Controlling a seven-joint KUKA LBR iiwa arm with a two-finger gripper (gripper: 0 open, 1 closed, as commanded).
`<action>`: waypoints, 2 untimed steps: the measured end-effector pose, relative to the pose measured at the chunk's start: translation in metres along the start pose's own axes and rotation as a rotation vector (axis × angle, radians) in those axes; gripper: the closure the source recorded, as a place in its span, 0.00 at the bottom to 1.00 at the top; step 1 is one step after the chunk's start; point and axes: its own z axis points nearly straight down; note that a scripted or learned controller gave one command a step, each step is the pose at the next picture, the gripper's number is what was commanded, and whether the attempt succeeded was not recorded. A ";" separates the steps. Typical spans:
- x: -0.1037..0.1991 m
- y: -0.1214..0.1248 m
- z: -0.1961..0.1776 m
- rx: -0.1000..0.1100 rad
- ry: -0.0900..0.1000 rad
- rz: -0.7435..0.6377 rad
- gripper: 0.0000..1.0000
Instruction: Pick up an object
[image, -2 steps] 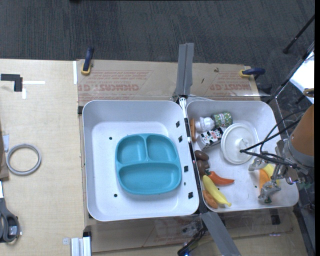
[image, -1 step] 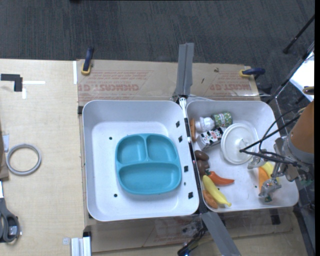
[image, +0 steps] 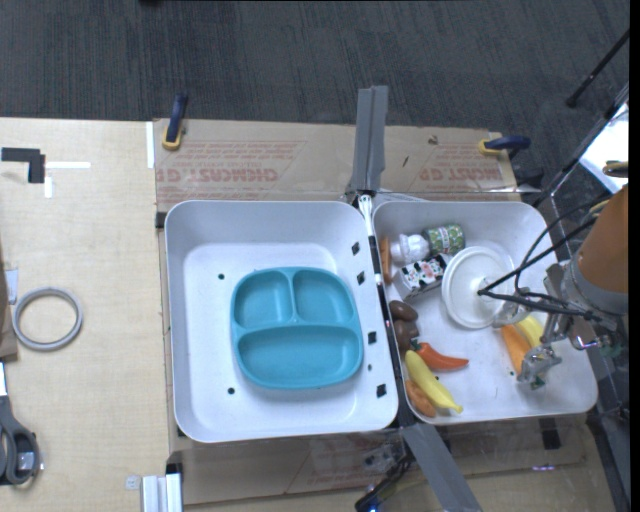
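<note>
The jaws (image: 538, 366) hang low over the near right part of the right bin (image: 490, 405); they are too small and blurred to tell how far apart they stand or whether anything sits between them. Just beside them lie an orange carrot-like piece (image: 514, 345) and a small yellow item (image: 530, 328). The grey arm (image: 600, 285) with its orange band enters from the right edge, trailing black cables across a white bowl (image: 472, 288). Behind the bowl lie two small bottles (image: 425, 243), and along the bin's left wall a brown item (image: 403, 313), a banana (image: 432, 382) and an orange pepper (image: 441, 358). The left bin (image: 200, 300) holds a blue divided plate (image: 297, 328). On the table (image: 80, 400), well apart, lies a grey ring (image: 45, 318).
</note>
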 end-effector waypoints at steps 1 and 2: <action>0.023 0.048 0.000 -0.002 0.002 0.042 0.00; 0.029 0.005 -0.032 0.000 0.000 0.008 0.00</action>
